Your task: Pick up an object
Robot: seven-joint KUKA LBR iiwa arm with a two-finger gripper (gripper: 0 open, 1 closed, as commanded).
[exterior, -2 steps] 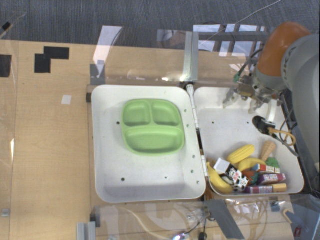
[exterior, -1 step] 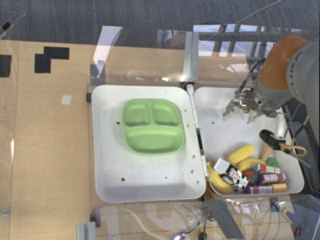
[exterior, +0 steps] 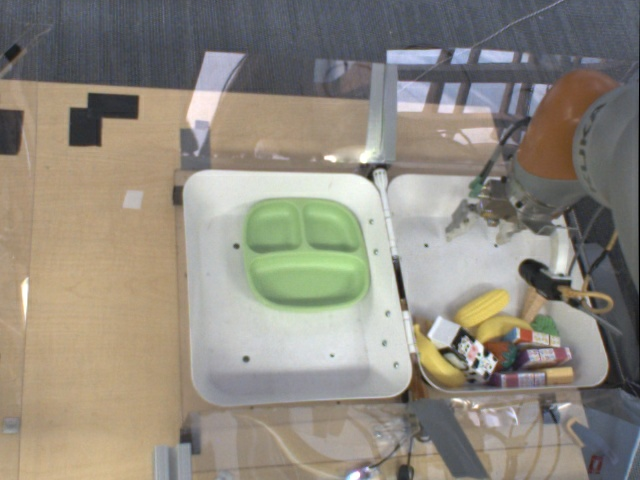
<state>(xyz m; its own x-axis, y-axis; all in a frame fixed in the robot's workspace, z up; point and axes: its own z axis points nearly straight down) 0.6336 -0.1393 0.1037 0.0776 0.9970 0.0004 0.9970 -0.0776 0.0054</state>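
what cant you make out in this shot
- Heap of small objects in the right white bin, camera view: overlapping and too small to name, apart from yellow banana-like pieces.
- Two-finger gripper: fingers spread, but blur hides the tips.
- Grey arm with orange band: cut off by the right edge.
- Green divided plastic tray: compartment depth unclear.

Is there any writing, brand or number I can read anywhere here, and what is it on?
No text can be read.
Small packages in the right bin: printed patches in red and white, too small and blurred to read.
Black-and-white item beside the bananas: pattern only, no legible letters.
Green divided plate: no markings.
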